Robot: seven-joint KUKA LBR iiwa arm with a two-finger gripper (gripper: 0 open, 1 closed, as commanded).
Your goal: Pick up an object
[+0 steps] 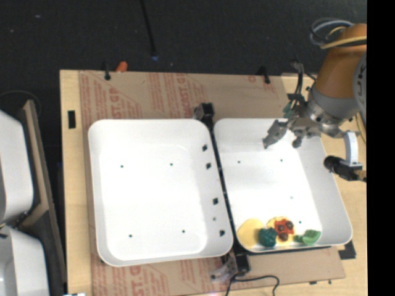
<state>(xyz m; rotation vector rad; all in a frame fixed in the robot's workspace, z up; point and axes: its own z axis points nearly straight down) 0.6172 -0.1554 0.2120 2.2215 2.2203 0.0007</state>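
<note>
The fingers [284,135] stand apart with nothing between them, hovering over the far end of the right bin [265,184]. The objects lie well apart from them, huddled against that bin's near wall: a pale yellow rounded piece [249,229], a teal lump [266,238] touching it, a red piece with dark spots [283,226] just beside, and a small green piece [308,235] at the corner. Bare white bin floor lies between fingers and cluster. The left bin [154,190] sits alongside, smooth white plastic with rounded corners, on the cardboard-covered desk [142,94].
</note>
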